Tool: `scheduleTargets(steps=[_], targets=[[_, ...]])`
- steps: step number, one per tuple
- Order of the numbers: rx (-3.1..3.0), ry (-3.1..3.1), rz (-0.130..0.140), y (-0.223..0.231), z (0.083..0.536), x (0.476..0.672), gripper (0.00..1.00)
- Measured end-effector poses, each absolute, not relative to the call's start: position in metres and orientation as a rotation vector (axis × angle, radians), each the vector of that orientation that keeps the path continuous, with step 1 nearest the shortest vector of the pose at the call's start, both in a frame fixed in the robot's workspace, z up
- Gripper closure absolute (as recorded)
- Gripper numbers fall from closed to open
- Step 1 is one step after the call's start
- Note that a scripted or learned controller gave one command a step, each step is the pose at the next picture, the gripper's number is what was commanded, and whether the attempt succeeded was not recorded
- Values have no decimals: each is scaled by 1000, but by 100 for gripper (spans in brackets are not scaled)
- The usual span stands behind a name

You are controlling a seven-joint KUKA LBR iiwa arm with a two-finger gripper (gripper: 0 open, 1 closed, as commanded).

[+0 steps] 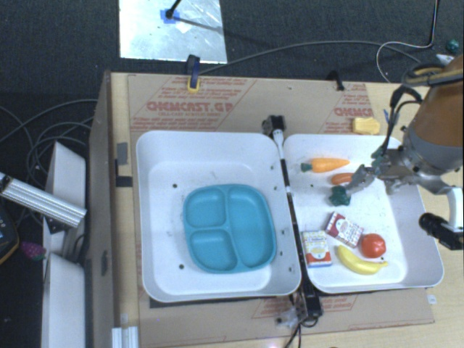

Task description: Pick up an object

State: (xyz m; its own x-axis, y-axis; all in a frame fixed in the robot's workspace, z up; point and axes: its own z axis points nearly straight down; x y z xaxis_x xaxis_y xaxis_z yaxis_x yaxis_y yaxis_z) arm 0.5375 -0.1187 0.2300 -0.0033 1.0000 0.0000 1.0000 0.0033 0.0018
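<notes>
The right bin (pixel 417 220) holds several toy foods. An orange carrot (pixel 326 164) lies at the back, with a smaller orange piece (pixel 341 179) just below it and a dark green piece (pixel 339 196) below that. Toward the front lie a red box (pixel 344 229), a small carton (pixel 315 249), a red tomato (pixel 373 246) and a yellow banana (pixel 360 262). My gripper (pixel 362 180) reaches in from the right and hangs low over the bin's middle, its tip right beside the small orange piece and the green piece. Nothing visibly sits in its grasp.
The left bin (pixel 159 158) bears a blue divided plate (pixel 229 228). A yellow block (pixel 366 126) lies on the bench behind the right bin. A black part (pixel 439 230) juts over the right bin's right rim. Cables run along the back.
</notes>
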Motion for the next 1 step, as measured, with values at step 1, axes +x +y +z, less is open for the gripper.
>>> scheduleTargets(steps=[1], targets=[[2218,2226,-1,-124,139,594,0]])
